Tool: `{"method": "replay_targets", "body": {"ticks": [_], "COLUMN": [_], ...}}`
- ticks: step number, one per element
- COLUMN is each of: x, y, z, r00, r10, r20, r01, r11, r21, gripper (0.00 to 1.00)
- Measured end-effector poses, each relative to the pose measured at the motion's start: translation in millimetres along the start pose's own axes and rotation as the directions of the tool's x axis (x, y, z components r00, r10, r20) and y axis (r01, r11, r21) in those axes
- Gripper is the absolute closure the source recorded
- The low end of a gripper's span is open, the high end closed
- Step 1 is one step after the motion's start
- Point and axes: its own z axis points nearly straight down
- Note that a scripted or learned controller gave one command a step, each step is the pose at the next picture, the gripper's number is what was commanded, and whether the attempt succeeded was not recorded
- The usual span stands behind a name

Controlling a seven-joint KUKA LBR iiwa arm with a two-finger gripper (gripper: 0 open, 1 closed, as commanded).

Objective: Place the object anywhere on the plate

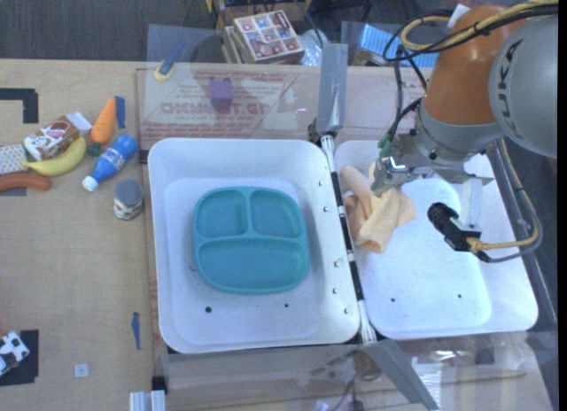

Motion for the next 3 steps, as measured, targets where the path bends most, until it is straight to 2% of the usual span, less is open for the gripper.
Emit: {"method": "replay_targets", "body": {"ticks": [1, 2, 3], "x": [56.6, 105.6, 184.4], "y": [-1.5, -16.1, -23.8], "z": [-21.0, -12.6, -1.5], "r00": [0.994, 0.988, 0.967], "r10": [-0.108, -0.156, -0.254], "r20": [0.001, -0.001, -0.002], "r01": [0.108, 0.156, 0.254], "r11": [0.994, 0.988, 0.967], "r21": [-0.004, 0.002, 0.002], "gripper": [1.0, 1.0, 1.0]}}
